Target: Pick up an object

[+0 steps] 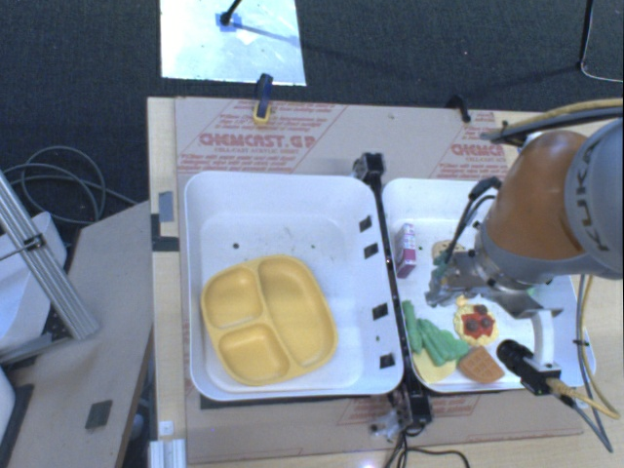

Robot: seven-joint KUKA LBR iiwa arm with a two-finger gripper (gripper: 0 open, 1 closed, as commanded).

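Observation:
The right bin (419,198) holds several small toy foods: a purple-and-white packet (406,247) near its left wall, a green leafy piece (429,337) at the front left, a pizza-like slice with red dots (475,322), a brown waffle-like piece (480,365) and a yellow piece (436,369) under the green one. My gripper (446,286) hangs low over the middle of this bin, just above and left of the pizza slice, below the big orange wrist band (531,198). A small pale item (447,252) lies partly hidden behind the gripper.
The left bin (283,203) bears a yellow divided tray (268,317) in its front half. A black divider with clips (382,261) runs between the bins. Cables and a black connector (522,364) hang at the arm's front right. A cardboard sheet (258,139) lies behind the bins.

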